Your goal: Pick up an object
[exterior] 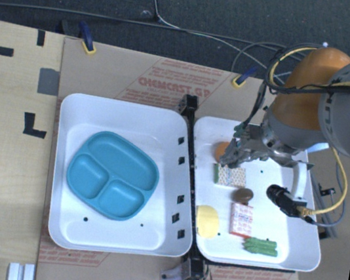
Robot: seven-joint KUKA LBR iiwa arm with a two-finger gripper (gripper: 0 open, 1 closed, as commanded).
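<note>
Overhead slanted view of the bench (2,140) with two shallow white bins side by side on a cardboard sheet (164,84). The left bin (77,110) contains a blue three-compartment plate (113,174). The right bin (300,247) contains several small objects: an orange object (222,150) at its upper left, a patterned card-like packet (231,176) just below it, a brown round object (242,195) near the centre, a red-and-white packet (241,219) beneath that, a yellow round object (207,220) towards the lower left, and a green object (260,247) near the front rim. The grey arm (344,84), with its orange band (311,82), reaches in over the right bin. The gripper (234,154) sits low beside the orange object and above the patterned packet; whether its fingers are parted or closed, or grasp anything, cannot be told.
</note>
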